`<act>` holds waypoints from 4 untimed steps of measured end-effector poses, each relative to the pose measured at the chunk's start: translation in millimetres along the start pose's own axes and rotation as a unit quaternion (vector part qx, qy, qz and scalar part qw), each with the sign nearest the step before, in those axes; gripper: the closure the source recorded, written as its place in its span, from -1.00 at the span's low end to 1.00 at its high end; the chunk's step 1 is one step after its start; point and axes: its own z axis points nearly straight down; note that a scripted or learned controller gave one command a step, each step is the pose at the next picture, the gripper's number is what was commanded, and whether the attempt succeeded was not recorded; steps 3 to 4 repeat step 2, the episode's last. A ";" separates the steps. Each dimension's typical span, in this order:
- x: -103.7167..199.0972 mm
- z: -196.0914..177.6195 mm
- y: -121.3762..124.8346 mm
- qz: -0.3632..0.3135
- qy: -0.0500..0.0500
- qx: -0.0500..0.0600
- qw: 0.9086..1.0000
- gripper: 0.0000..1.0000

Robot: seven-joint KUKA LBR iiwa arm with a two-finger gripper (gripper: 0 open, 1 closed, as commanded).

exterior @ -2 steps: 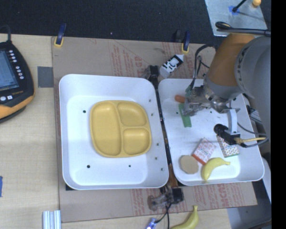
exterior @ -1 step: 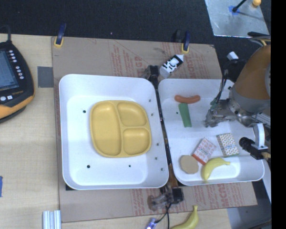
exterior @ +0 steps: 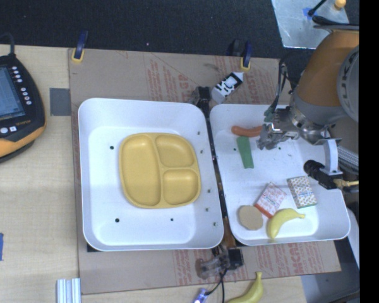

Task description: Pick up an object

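No text can be read.

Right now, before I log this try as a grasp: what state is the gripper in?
Gripper: low over the right bin, next to the orange sausage and green stick. Open or closed cannot be told, and nothing is visibly in its grasp.

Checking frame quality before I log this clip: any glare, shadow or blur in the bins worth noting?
Camera view: even lighting; the left bin looks bright, almost washed out, around the yellow tray; a soft shadow lies along its lower inner wall; the gripper is slightly blurred and hard to read; small items such as the banana stay sharp.
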 end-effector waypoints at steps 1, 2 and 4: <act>-0.3 0.4 -0.3 0.000 0.000 0.000 1.000 -1.00; 9.4 64.5 -3.3 -0.001 -0.001 0.002 1.000 -1.00; 9.4 64.5 -3.3 -0.001 -0.001 0.002 1.000 -1.00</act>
